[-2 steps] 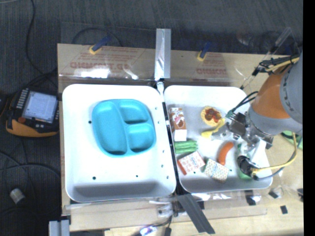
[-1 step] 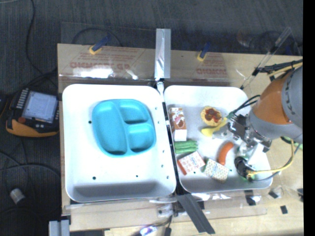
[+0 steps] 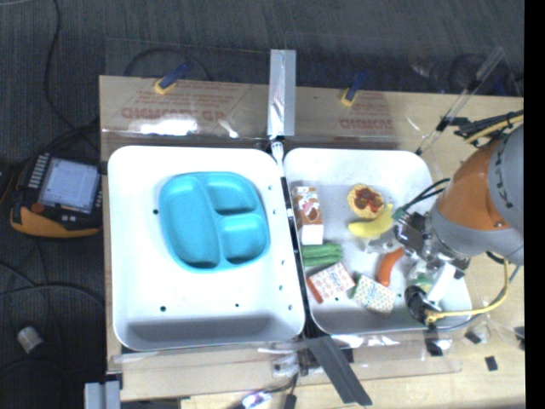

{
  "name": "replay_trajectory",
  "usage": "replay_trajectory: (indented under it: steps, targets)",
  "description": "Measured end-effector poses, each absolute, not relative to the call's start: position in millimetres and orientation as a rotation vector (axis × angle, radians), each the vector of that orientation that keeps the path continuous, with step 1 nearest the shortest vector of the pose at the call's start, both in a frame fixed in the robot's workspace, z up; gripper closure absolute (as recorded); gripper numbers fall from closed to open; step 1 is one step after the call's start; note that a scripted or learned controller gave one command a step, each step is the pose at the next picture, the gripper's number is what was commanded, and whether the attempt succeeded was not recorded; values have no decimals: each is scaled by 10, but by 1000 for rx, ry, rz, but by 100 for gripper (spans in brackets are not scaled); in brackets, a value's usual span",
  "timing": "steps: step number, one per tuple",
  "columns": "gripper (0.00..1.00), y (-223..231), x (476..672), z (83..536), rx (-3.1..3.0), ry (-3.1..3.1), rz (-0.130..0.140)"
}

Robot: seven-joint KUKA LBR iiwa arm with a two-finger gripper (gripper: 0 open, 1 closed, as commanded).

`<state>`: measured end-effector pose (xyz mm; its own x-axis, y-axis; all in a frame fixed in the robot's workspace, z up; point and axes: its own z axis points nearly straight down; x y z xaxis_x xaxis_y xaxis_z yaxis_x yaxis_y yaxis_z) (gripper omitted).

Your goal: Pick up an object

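Two shallow white plastic bins side by side on the wooden worktop point(image 3: 400, 109): left bin point(image 3: 136, 296) bearing a glossy turquoise compartment tray point(image 3: 213, 220), rounded at the corners; right bin point(image 3: 417, 164) crowded with small toy foods. Reached in from the right, the grey arm with its orange band point(image 3: 477, 198), tool point(image 3: 415, 250) low over the right bin's right side, finger state impossible to tell. Lay near the tool: curved yellow banana point(image 3: 372, 226), slim orange carrot point(image 3: 387, 266), round pizza-like disc point(image 3: 366, 198). Farther left: printed carton point(image 3: 306, 204), green beans point(image 3: 321, 253), red box point(image 3: 330, 281), patterned cube point(image 3: 375, 294).
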<state>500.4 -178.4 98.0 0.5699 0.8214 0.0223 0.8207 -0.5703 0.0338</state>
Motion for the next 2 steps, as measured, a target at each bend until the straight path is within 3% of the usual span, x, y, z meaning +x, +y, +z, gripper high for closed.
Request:
replay_trajectory:
  steps: [1,2]
  targets:
    - [0,-1753,5115,953,2602,1764,17]
    - [100,-1750,5112,995,2596,1766,15]
